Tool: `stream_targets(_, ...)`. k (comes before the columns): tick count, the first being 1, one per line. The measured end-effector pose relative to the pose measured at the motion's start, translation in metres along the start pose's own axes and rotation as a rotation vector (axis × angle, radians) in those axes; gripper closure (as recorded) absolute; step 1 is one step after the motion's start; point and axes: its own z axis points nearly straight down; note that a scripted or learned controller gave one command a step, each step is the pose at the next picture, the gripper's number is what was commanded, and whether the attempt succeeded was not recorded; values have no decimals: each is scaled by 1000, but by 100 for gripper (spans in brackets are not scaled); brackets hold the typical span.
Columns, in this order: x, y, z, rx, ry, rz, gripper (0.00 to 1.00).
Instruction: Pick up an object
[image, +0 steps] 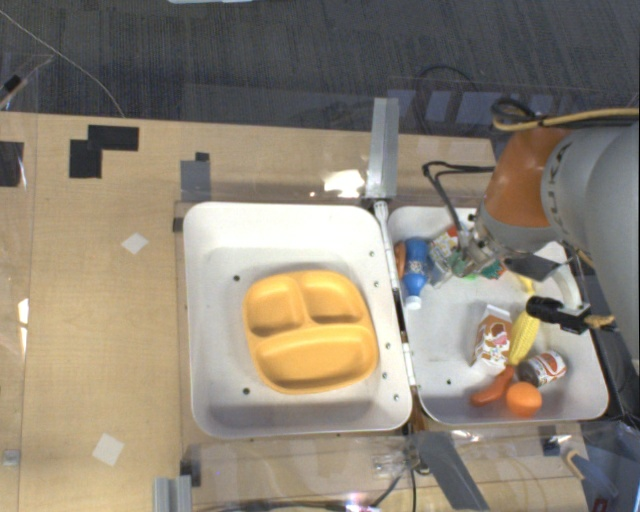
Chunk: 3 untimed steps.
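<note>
We see the gripper (462, 256) low in the right bin (440, 385), at its far left corner beside the blue bottle (415, 268) — whether it is open or closed on anything we cannot tell. To do this step well we would centre squarely over one object, likely the bottle, clear of the bin wall. The snack packet (491, 340), corn cob (524, 335) and orange ball (523, 398) lie nearer the front.

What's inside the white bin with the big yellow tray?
Just the yellow tray with three sections, lying flat in the left bin. Nothing rests on the tray. Whatever might lie beneath it is covered, so I can't tell.
</note>
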Motion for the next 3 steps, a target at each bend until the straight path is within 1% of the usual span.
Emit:
stream_targets(1,-3,-2,0,2,-3,4,0)
stream_targets(2,-6,-4,6,5,-1,256,0)
stream_targets(3,-82,-55,12,5,11,396,0)
